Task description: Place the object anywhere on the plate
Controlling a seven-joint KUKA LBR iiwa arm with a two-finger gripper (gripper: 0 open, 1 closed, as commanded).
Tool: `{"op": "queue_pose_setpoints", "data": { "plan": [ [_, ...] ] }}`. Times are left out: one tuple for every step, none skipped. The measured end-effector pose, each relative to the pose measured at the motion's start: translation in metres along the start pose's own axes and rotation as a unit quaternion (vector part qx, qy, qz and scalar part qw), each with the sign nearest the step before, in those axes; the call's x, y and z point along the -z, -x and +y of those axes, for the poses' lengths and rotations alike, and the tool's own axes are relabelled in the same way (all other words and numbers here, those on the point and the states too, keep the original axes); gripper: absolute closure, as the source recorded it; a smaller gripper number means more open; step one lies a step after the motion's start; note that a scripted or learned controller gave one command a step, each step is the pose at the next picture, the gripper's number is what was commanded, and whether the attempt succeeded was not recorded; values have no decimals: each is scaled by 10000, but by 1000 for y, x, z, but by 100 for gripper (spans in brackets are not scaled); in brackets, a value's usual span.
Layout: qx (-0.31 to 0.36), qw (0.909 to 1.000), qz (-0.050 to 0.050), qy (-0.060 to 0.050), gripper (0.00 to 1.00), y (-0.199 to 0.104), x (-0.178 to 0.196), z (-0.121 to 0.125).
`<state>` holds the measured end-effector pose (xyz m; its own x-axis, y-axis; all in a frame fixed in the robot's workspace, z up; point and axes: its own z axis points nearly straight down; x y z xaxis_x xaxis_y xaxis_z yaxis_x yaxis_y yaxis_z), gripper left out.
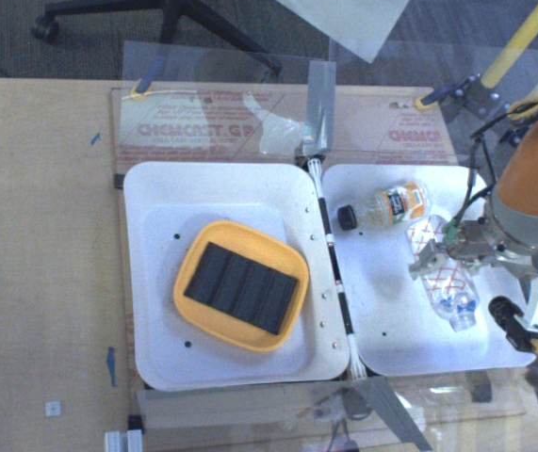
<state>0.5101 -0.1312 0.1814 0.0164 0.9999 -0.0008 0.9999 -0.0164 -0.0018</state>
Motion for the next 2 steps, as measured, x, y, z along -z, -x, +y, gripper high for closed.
{"op": "queue_pose_setpoints", "data": {
  "plan": [
    [1243, 9922, -4, 19, 100, -91, 19, 50],
    [1365, 9906, 5, -10, 100, -186, 2, 24]
  ]
}}
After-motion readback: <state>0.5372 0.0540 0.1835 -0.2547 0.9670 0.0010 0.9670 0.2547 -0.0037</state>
